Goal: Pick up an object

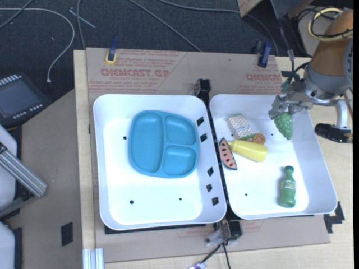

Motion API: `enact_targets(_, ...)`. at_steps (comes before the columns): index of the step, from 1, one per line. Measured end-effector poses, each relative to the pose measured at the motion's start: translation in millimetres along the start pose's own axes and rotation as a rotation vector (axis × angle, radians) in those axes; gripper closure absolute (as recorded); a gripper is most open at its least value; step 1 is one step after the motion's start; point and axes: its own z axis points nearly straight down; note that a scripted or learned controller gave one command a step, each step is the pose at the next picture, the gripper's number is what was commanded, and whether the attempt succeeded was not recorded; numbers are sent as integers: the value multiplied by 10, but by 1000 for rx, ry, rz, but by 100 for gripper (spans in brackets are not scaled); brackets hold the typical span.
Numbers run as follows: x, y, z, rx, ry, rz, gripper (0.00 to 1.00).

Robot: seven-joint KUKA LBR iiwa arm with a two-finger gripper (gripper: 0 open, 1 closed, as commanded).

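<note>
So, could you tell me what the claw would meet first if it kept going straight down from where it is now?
The claw points down at the green grapes in the right bin, so it would likely meet those first; depth is hard to judge from this slanted view.

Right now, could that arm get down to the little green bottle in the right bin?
Probably yes. The green bottle lies by itself in the right bin, apart from the yellow toy and watermelon slice, nothing over it. The gripper sits above the same bin, by a green bumpy toy.
</note>
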Motion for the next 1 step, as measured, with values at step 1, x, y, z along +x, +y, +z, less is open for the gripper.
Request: enact_targets(1,-18,-58,-481,0,0,0,100)
